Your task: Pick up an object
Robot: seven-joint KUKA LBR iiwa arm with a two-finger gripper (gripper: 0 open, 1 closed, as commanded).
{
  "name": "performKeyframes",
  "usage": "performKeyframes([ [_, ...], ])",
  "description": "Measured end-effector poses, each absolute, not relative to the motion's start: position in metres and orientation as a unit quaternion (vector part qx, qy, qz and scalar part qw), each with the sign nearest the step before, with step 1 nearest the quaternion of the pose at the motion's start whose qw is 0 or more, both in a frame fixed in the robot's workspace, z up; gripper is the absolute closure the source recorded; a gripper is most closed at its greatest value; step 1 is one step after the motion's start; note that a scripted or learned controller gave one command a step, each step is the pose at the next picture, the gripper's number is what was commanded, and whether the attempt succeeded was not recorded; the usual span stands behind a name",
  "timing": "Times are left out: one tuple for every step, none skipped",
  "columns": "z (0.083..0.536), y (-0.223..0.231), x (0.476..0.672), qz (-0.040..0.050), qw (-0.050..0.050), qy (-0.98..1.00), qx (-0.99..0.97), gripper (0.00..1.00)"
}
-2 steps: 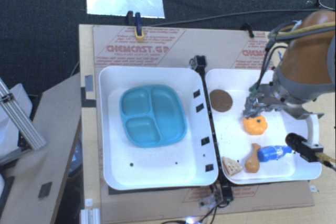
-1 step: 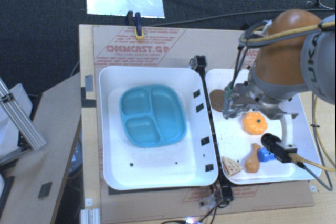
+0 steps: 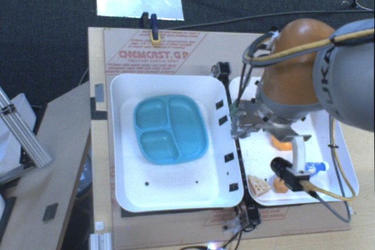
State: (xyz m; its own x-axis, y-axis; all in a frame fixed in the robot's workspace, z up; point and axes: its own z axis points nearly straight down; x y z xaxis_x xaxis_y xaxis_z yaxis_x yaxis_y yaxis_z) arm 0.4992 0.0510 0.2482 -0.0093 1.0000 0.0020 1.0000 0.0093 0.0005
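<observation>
Blue divided plate [image 3: 171, 129] in left bin [image 3: 126, 143].

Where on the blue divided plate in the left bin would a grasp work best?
Judging by its flat pose, the blue divided plate is best pinched at its raised outer rim, coming straight down. The near-left edge looks best, with bare bin floor beside it.

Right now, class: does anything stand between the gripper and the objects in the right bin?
The arm itself hides the gripper, so the gap beneath cannot be judged. An orange piece, a cracker and a bottle lie uncovered in the right bin.
</observation>
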Motion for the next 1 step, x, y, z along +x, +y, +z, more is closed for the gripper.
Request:
performKeyframes([
  [0.2246, 0.1027, 0.4913, 0.0001, 0.001, -0.710, -0.704, 1.00],
])
